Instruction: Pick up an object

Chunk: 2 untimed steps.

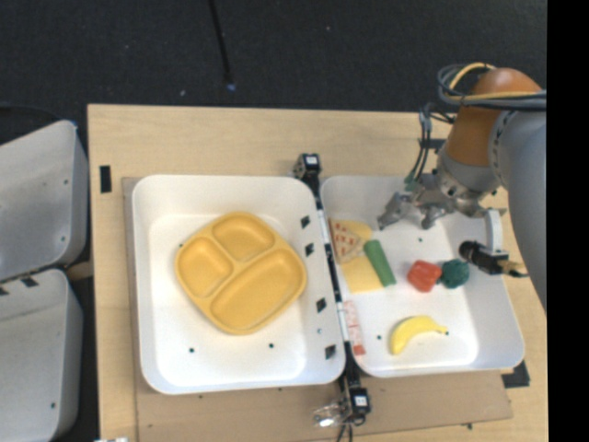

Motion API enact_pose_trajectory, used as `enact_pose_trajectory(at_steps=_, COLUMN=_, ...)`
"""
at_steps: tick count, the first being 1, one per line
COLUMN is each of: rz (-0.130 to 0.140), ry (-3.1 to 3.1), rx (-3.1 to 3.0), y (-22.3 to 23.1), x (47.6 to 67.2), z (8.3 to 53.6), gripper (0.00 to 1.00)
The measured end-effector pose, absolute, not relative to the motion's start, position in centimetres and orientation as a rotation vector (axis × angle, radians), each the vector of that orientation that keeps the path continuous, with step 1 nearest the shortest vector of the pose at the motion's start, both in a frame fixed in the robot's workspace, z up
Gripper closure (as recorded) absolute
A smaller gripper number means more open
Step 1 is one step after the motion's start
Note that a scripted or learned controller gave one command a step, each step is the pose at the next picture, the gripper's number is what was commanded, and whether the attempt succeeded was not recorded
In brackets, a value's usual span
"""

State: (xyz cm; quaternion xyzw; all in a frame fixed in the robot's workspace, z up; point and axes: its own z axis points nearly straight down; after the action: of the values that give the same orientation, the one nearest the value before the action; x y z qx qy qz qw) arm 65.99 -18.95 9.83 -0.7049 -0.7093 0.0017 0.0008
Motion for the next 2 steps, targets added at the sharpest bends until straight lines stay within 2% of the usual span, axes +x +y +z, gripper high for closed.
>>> enact_pose_trajectory(at_steps=1, rz=0.007, ry=-2.231, rx=-2.211, y=-19.0, x=66.0, z=10.7, gripper=1.00)
enact_pose_trajectory(at_steps=2, rz=-0.001, ry=-2.226, rx=-2.219, y=-19.5, x=66.2, z=14.9, gripper=1.00)
